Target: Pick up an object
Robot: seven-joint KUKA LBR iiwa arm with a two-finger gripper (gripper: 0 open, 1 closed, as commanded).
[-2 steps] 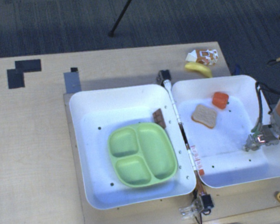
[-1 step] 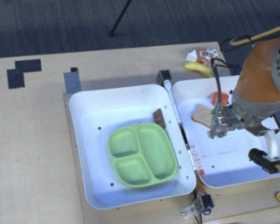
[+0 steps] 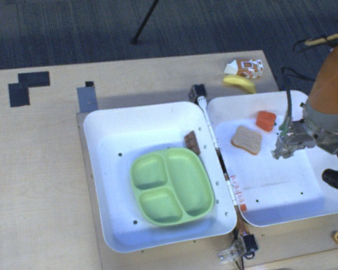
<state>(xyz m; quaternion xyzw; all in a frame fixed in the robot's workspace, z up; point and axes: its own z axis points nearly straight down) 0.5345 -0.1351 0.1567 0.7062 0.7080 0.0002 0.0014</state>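
Currently my gripper sits low over right bin; can't tell its state. Bread slice just to its left, orange obj beyond, green tray in far bin.

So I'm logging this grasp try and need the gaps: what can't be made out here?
- gripper: too small and blurred to judge its state, or whether it touches the right bin.
- brown item: partly behind the green tray, identity unclear.
- packet beside the banana: label unreadable.
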